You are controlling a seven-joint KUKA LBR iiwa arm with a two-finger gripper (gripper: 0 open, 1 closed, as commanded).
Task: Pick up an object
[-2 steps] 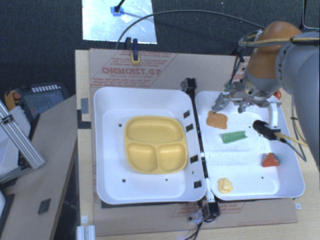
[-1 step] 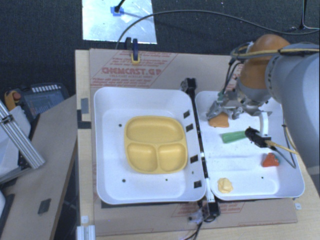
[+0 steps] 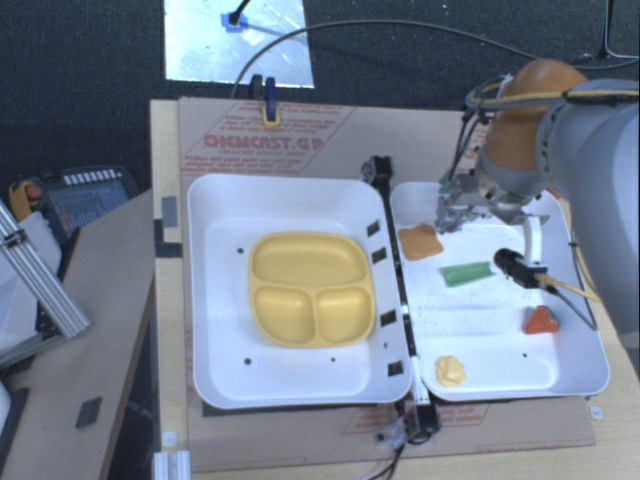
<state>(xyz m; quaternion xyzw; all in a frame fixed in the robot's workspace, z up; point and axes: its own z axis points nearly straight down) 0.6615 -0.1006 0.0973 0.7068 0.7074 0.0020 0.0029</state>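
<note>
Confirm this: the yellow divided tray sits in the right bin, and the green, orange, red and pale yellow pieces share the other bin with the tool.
One detail is wrong. The camera view shows the yellow divided tray in the left bin, not the right. The green piece, orange piece, red piece and pale yellow piece do share the other bin with the tool.

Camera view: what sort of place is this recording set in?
Probably a robotics lab bench for grasping trials: two white bins side by side, toy food like the green piece, and a teach pendant nearby.
</note>
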